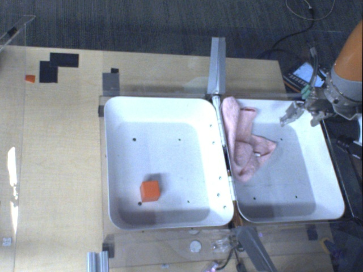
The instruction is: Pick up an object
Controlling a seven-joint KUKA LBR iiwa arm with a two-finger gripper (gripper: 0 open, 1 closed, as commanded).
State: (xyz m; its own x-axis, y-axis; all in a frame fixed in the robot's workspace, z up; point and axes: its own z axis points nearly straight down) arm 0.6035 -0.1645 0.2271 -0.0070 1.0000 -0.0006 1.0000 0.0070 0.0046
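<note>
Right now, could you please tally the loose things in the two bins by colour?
Orange: 1, block, left bin
Pink: 1, cloth, right bin
Total: 2

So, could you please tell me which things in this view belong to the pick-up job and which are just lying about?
Belonging to the job:
- orange block in the left bin
- pink cloth, crumpled against the right bin's left wall
- gripper, over the right bin's far right corner

Just lying about:
- black shapes and a small orange square on the bench
- cable on the floor
</note>
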